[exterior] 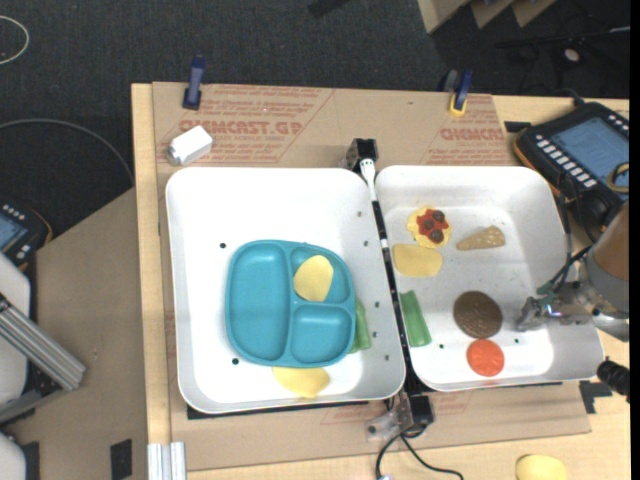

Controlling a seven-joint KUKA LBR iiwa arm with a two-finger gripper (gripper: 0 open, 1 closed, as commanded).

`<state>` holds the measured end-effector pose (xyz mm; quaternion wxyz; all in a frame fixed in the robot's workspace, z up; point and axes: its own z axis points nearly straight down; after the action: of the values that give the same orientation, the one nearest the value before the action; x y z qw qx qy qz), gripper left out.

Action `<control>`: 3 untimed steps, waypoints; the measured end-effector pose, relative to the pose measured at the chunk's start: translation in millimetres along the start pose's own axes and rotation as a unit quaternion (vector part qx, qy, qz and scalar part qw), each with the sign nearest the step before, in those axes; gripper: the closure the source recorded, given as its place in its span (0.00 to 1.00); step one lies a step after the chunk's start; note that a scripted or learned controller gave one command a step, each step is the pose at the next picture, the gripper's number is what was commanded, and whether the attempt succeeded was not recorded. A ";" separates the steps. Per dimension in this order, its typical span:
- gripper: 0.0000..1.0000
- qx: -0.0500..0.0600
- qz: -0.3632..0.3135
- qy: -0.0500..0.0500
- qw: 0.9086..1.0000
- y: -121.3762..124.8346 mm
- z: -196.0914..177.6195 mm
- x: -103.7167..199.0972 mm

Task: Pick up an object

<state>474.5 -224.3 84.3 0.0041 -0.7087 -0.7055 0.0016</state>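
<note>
Hand [530, 311] low at right bin's [540, 190] right edge, state unclear, nothing visibly held; brown disc [478, 314] just beside, red disc [486, 357] near; pick not yet made.

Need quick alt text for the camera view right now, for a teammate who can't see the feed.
The gripper hovers low at the right bin's right side, beside a brown disc and a red disc, holding nothing visible. That bin also has a green stick and pale food pieces. The left bin holds a blue divided tray with a yellow piece in it.
</note>
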 end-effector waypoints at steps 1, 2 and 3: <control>1.00 -0.003 -0.002 -0.001 1.000 4.6 -0.3 7.7; 1.00 -0.003 -0.002 -0.001 1.000 4.6 -0.3 12.9; 1.00 -0.003 -0.002 0.000 1.000 4.6 -0.2 17.3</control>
<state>479.1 -207.1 84.5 0.0016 -0.7071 -0.7071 -0.0003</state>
